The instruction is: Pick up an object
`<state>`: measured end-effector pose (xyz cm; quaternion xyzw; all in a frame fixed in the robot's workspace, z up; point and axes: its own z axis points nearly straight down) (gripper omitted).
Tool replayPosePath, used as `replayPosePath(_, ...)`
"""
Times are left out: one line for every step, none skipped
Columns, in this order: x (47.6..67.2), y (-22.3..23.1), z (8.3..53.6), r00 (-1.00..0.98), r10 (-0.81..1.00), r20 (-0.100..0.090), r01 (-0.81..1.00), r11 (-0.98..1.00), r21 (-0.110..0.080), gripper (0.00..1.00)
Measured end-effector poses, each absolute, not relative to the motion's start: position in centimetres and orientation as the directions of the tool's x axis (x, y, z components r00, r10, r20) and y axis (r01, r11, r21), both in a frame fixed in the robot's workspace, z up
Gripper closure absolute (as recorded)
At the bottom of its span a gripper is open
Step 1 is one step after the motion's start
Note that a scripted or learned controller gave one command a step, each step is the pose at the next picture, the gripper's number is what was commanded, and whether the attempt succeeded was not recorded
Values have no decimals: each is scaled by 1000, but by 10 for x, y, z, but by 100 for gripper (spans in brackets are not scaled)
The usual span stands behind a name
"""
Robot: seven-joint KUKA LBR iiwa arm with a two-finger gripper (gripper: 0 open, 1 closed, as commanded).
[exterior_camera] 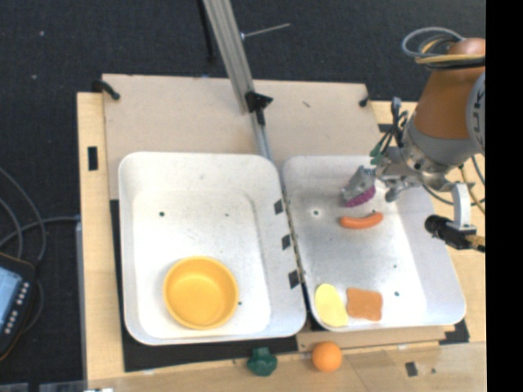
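Since the task only asks for 1 object to be lifted, the spread of things across the 2 bins looks like a loose scatter meant to give the program several targets. Starting at the left, the left bin [147, 186] holds 1 yellow bowl [200, 291], sitting upright near its front edge, well apart from everything else. Below the bins, on the bench's front strip, lie 1 small green object [262, 362] and 1 orange ball [327, 356], both outside either bin and so probably not in play. The right bin [425, 292] holds 4 things: 1 pale yellow piece [329, 305] and 1 orange block [364, 305] just beside each other at the front edge, 1 orange sausage-shaped piece [360, 220] farther back, and 1 purple object [359, 193] just behind it. The gripper [365, 184] is right at that purple object, reaching in low from the right, which suggests it is the chosen target. Whether the claw is released or clenched cannot be told at this size.
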<state>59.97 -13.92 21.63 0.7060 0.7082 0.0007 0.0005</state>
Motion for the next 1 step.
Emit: replayPosePath(600,-139,216,-3,1000,0,1000,3,2,0)
